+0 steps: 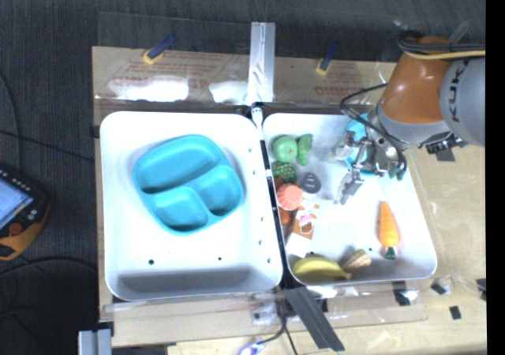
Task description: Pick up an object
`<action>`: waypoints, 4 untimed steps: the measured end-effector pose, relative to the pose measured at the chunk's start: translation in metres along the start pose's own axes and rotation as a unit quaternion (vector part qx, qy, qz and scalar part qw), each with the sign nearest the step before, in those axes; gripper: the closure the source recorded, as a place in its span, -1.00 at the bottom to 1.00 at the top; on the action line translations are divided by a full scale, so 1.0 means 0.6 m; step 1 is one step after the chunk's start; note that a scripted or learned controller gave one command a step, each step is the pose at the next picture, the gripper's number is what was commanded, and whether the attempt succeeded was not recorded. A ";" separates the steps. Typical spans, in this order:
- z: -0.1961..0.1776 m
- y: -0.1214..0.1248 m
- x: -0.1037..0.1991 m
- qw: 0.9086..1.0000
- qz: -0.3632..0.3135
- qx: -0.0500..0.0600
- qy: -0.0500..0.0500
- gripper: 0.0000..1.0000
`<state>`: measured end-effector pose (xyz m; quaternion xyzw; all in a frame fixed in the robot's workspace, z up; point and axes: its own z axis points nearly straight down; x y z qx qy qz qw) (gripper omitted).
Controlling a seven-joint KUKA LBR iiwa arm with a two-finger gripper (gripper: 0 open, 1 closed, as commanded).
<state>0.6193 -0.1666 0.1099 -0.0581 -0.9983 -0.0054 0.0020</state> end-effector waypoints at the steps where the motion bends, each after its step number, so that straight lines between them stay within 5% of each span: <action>1: 0.032 -0.097 0.111 0.997 0.072 0.004 -0.006 -1.00; 2: 0.033 -0.107 0.118 1.000 -0.013 0.007 -0.011 -1.00; 3: 0.035 -0.069 -0.003 0.991 -0.137 0.008 -0.007 -1.00; 4: 0.034 -0.104 0.072 0.988 -0.156 0.007 -0.007 -1.00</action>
